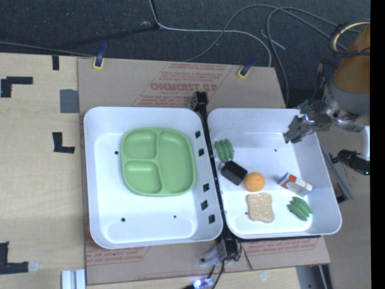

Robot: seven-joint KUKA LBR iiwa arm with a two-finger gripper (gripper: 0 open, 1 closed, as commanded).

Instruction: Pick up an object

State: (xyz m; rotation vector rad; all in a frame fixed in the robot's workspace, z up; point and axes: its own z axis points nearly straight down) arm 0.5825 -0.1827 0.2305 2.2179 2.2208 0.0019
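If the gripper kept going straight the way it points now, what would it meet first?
The gripper points down-left at the right white bin's upper right corner. It would probably meet bare bin floor first; the small red-and-white packet lies off that line. Depth is uncertain.

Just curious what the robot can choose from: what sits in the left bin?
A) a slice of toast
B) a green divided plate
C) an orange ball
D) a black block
B: the green divided plate lies alone in the left bin, while the ball, toast and block are all in the right bin.
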